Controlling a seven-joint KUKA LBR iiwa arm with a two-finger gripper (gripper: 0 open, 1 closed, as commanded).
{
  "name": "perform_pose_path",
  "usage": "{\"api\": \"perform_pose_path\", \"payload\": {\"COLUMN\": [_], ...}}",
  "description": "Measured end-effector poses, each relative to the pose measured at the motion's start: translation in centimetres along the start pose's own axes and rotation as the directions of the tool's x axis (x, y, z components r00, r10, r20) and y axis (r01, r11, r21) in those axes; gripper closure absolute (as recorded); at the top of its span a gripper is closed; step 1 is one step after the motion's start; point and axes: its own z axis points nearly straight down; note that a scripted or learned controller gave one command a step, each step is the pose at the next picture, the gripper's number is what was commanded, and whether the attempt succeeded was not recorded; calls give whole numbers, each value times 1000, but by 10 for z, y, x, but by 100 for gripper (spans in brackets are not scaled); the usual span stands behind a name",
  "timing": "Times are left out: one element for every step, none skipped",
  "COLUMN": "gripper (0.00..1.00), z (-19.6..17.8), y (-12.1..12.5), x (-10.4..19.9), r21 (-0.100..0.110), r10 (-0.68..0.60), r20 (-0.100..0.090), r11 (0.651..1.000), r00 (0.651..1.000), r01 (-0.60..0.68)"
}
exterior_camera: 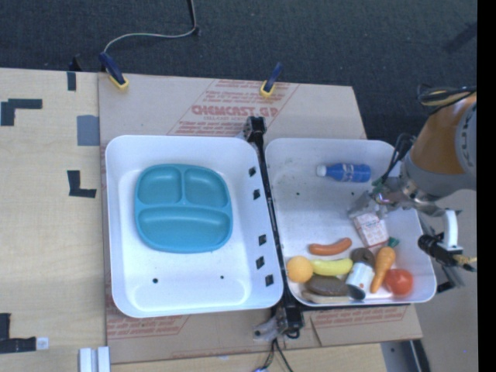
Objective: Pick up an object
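A pale worktop [46, 208] carries two white bins. Right of frame, the pincer [377, 204] reaches down just above a small tagged packet [370, 229]; its grip I cannot tell. Approach step, I judge; next comes a closing pinch.

Glossy white plastic bins [124, 208], matt blue plastic tray [184, 208], brown cardboard [225, 107] underlay.

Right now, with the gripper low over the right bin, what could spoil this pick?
1. The toys are crowded in the near corner: carrot, tomato, banana and sausage lie close together, so the fingers may hit a neighbour or catch two things.
2. The gripper sits right by the small packet, which looks flat and may slip away.
3. The blue bottle lies on its side and could roll if bumped.
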Motion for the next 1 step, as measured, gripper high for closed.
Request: {"api": "perform_pose_path", "payload": {"gripper": [100], "z": [10], "y": [-18], "x": [65], "r21": [1], "r10": [-1], "r20": [-3], "r11": [1000], "r00": [1000], "r01": [1]}}
